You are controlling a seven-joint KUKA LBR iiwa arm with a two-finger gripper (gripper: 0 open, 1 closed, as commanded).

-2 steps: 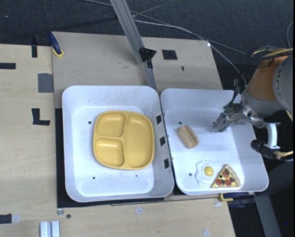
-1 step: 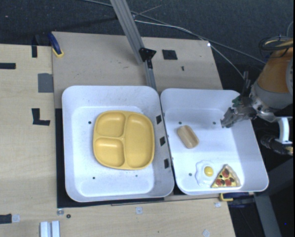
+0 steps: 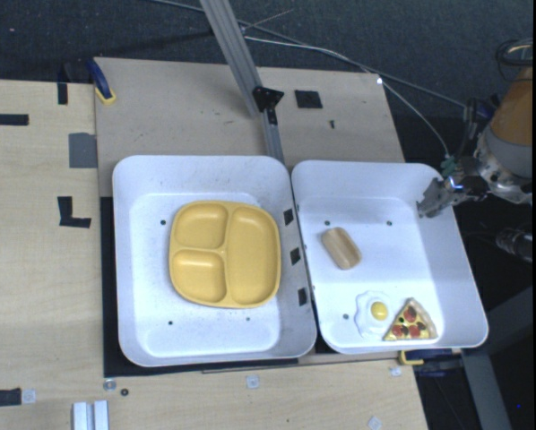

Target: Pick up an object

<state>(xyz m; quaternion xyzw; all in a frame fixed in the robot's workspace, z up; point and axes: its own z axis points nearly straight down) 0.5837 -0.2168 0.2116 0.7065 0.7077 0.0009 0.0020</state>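
Triangular pizza slice (image 3: 410,322) (toy), glossy fried egg (image 3: 375,312).

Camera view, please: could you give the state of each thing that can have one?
Yellow divided plate: flat in left bin, upright.
Bread roll: lying in right bin.
Fried egg: flat, beside pizza slice.
Gripper: over right bin's right rim, holding nothing visible.

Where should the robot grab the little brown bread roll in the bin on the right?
Probably across the middle of the bread roll, coming straight down from above. It lies flat and alone on the right bin's floor, long and rounded, slanting toward the lower right, so the fingers should close across its narrow width. The gripper sits at the bin's right edge.
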